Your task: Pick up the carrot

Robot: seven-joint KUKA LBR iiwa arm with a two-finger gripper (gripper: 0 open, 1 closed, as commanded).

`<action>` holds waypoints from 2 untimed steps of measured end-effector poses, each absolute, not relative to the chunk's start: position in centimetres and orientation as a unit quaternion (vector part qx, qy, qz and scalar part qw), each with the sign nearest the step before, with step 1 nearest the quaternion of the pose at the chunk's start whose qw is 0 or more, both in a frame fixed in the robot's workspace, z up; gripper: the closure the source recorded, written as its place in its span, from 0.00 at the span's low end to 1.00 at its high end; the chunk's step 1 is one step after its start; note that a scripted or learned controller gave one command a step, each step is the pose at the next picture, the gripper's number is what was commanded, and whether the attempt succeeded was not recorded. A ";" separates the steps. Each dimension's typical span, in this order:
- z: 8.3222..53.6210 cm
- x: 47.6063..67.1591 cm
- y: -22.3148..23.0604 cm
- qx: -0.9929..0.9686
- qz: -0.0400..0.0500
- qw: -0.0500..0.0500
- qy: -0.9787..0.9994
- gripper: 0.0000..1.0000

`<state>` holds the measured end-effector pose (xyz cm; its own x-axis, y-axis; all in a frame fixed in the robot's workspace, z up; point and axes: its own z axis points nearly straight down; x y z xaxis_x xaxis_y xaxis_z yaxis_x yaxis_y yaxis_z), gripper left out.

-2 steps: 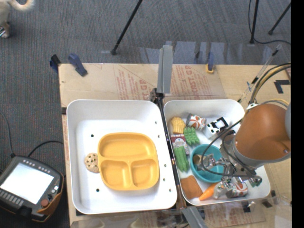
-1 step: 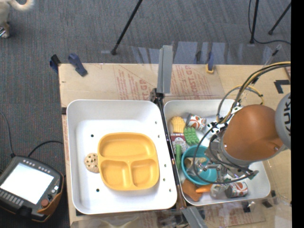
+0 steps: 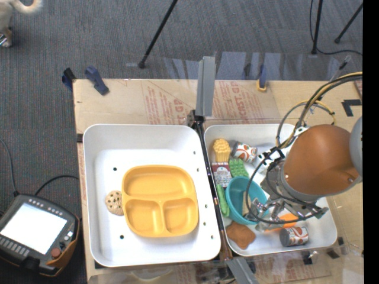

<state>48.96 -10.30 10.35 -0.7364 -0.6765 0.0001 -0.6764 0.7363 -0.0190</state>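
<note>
My arm comes in from the right and hangs over the right bin [image 3: 329, 228], and its orange band [image 3: 320, 158] covers much of that bin from above. My hand [image 3: 269, 212] is low in the bin, just beside the teal bowl [image 3: 240, 199], and I cannot tell from this view how it is set. The carrot [image 3: 285, 220] lies on the floor of the right bin, directly under my hand; a short orange piece of it shows between the metal parts, but I cannot tell if I touch it. Just to the right of it lies a small can [image 3: 294, 236] on its side, near the front corner. In front of the bowl there is a flat brown piece [image 3: 240, 234] like a cookie or toast. Along the left wall of this bin I see a yellow corn cob [image 3: 221, 149], a green toy [image 3: 238, 168] and a second small can [image 3: 244, 152] behind the bowl. The left bin [image 3: 98, 152] holds a yellow divided plate [image 3: 160, 200], and a chocolate chip cookie [image 3: 114, 202] lies touching its left edge. Both bins stand on the bench [image 3: 136, 102].
</note>
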 end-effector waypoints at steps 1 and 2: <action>24.9 48.5 -15.2 -0.520 0.001 0.002 0.854 1.00; 11.6 48.1 -17.8 -0.542 -0.003 0.006 0.840 1.00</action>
<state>48.10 -17.81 11.60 -0.4122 -0.9111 -0.0072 -0.9110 0.4123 -0.0128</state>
